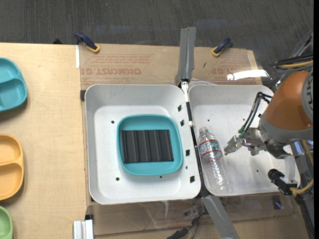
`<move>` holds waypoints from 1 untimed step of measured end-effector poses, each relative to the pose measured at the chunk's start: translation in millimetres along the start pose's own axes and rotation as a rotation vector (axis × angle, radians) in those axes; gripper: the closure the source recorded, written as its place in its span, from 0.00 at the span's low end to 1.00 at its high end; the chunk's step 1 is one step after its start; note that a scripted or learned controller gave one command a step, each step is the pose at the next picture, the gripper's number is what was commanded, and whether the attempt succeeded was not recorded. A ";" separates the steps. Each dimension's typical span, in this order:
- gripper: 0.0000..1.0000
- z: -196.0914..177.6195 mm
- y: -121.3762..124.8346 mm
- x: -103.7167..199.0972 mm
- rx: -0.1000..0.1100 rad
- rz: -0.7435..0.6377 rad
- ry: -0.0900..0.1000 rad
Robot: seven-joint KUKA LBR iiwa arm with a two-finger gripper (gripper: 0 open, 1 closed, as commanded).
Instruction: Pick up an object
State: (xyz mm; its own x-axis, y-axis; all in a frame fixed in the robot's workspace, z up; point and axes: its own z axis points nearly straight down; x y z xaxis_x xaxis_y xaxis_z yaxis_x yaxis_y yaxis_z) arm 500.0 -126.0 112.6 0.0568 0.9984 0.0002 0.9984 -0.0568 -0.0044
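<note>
A clear bottle [212, 158] with a red-banded, unreadable label is lying in the right bin [234, 103], lower centre-right. The gripper [233, 145] is being held beside it; its state cannot be told. "CHEMCRST" is printed mirrored on the cardboard [114, 66].

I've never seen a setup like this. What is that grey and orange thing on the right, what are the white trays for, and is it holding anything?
You are looking down at a slant from a camera fixed above a workbench. The grey and orange thing is a robot arm reaching in from the right. At its tip is a two-finger claw, its grasping part.

Two shallow white bins sit side by side. The left bin holds a teal tray with a dark ribbed insert. The right bin holds a clear plastic bottle lying on its side near the bin's left wall.

The claw hangs over the right bin, just to the right of the bottle. Nothing sits between its fingers, so it holds nothing yet. At the far left edge, coloured plates rest on the bench.
</note>
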 end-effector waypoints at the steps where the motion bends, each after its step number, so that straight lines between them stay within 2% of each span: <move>1: 0.00 -58.2 18.8 -74.6 -0.004 0.028 -0.002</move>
State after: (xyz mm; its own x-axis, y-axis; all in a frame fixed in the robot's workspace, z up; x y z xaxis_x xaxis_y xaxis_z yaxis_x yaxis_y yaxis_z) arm 514.8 -201.5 170.7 0.0848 0.9964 -0.0015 0.9964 -0.0848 -0.0007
